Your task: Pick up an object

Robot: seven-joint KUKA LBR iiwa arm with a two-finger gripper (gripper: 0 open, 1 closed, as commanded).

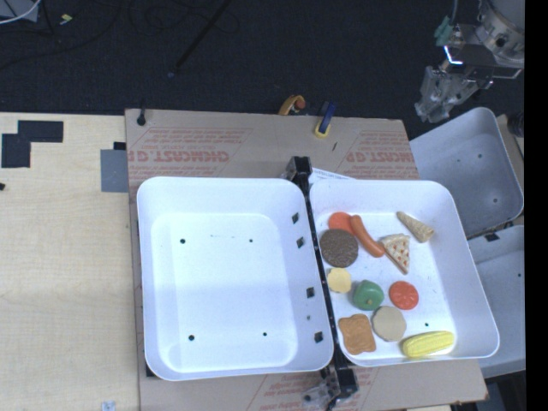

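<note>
Nearest you, the right bin (467, 255) holds the toy food: a corn cob (428, 343), a green pepper (368, 294), a brown patty (339, 247). Nothing is picked yet; you're at the approach. The gripper (443, 92) hangs far right, beyond the bin, its state unreadable, so bring it down over one piece.

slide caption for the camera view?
Gripper raised beyond the right bin, which holds toy food; left bin alongside.

One fixed cam above bench, looking down at slant, far enough to take both bins (150, 229).
</note>
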